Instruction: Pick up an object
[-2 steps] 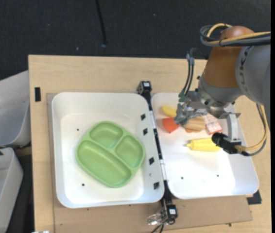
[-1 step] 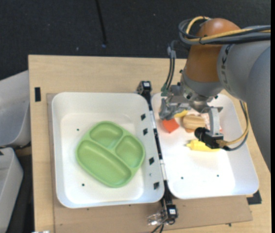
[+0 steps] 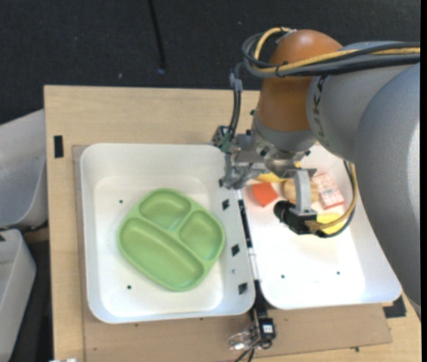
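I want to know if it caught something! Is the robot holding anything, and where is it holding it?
It cannot be told. The gripper hangs over the orange block in the right bin, but the wrist hides any hold.

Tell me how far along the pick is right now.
Done: the arm has reached the right bin, and the gripper sits low over a cluster with an orange object. In hand: nothing visibly lifted. Left: grasp and raise one item. The green divided tray lies in the left bin.
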Action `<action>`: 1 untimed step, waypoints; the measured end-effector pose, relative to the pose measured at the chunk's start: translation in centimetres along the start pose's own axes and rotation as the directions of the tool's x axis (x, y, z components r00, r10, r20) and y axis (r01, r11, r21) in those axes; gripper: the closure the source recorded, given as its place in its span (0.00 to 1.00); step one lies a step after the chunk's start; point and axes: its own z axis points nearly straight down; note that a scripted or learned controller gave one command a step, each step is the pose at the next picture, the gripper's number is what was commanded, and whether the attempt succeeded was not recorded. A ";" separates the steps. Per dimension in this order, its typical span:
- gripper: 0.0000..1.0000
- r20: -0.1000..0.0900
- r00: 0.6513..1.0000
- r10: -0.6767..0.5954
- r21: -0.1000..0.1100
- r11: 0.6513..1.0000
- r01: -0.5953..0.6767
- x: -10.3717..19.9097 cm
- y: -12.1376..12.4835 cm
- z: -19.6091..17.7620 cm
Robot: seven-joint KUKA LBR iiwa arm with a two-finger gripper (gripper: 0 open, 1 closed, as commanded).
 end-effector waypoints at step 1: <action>1.00 0.000 1.000 -0.001 -0.001 1.000 0.001 4.7 -0.4 -0.2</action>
